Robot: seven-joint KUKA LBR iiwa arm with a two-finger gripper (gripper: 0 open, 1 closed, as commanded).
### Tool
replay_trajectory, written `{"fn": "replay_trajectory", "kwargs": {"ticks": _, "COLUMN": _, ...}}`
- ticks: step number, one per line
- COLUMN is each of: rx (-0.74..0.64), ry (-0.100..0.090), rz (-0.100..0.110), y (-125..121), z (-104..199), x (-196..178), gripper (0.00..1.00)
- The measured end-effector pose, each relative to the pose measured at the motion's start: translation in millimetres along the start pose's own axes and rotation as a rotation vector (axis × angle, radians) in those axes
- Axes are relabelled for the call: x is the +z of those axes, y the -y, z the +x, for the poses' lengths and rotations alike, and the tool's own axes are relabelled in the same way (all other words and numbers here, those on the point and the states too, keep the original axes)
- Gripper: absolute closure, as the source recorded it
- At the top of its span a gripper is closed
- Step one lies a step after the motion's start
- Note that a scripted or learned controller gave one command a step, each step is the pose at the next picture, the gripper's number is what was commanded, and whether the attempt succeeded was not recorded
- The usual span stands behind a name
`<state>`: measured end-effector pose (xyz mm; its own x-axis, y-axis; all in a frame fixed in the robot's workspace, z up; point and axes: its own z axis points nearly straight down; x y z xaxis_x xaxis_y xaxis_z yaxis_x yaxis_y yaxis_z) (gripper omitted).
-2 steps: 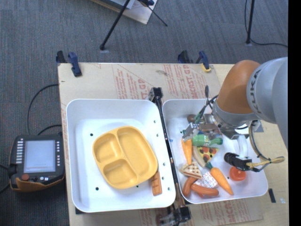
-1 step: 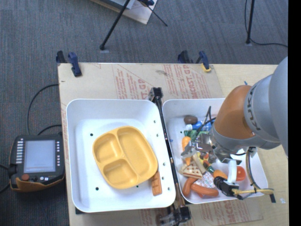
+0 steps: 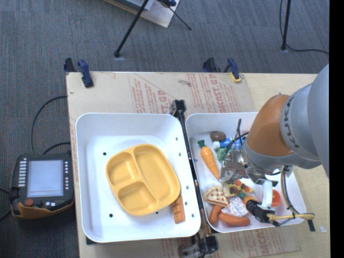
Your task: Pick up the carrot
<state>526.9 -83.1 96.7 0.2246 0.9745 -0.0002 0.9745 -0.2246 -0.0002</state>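
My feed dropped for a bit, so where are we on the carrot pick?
Nothing looks done: the carrot lies in the right bin, near its left wall, not lifted. In hand: the gripper sits low over the toy food just right of it. Left: get the gripper on the carrot and raise it.

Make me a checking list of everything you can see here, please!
Surface: bench with two white bins; left bin, right bin.
Job's things: carrot lies in the right bin, near its left wall.
Clutter: yellow plate in the left bin; waffle and sausage in the right bin.
Grippers: gripper is over the right bin, right of the carrot.
Cables: cable to the handheld screen.
Surroundings: grey carpet, stand legs.
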Motion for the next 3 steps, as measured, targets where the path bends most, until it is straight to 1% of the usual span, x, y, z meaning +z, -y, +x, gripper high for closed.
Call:
{"fn": "replay_trajectory", "kwargs": {"ticks": 1, "rx": 0.438, "ry": 0.002, "rz": 0.005, "y": 66, "z": 76, "x": -89, "gripper": 1.00}}
{"fn": "replay_trajectory", "kwargs": {"ticks": 2, "rx": 0.928, "ry": 0.004, "rz": 0.006, "y": 74, "z": 93, "x": -105, "gripper": 1.00}}
{"fn": "replay_trajectory", "kwargs": {"ticks": 3, "rx": 1.063, "ry": 0.005, "rz": 0.007, "y": 76, "z": 97, "x": -89, "gripper": 1.00}}
